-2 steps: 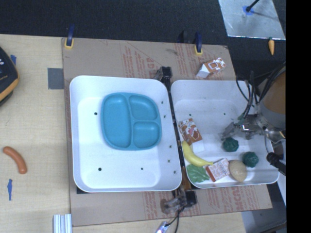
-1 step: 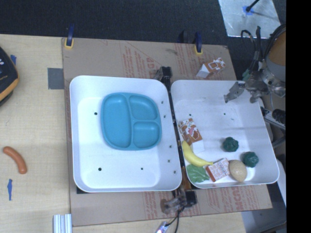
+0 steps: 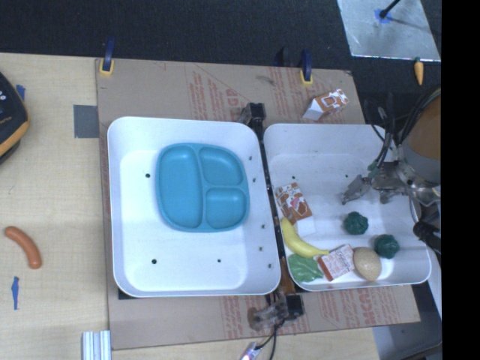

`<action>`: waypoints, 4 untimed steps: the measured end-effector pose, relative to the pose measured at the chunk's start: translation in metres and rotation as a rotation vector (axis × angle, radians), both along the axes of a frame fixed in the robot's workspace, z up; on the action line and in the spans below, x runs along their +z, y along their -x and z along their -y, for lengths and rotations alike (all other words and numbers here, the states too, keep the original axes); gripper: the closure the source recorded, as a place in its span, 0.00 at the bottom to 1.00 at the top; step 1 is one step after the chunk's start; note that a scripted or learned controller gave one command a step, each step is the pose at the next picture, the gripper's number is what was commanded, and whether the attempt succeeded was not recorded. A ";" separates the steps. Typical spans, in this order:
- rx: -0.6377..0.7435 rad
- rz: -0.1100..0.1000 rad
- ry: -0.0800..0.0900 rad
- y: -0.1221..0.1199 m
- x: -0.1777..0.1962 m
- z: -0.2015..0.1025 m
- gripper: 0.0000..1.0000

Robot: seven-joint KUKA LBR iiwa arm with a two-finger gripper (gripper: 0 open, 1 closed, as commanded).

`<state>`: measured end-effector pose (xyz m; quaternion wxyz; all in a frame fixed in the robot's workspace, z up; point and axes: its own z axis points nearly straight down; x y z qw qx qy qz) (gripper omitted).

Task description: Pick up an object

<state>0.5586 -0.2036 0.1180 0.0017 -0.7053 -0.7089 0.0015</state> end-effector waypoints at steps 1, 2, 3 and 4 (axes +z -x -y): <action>0.001 0.000 0.000 0.047 -0.018 -0.056 0.00; -0.002 0.003 0.001 0.018 -0.026 -0.030 0.00; 0.001 0.000 0.000 0.063 -0.027 -0.050 0.00; 0.004 -0.001 0.001 0.063 -0.016 -0.049 1.00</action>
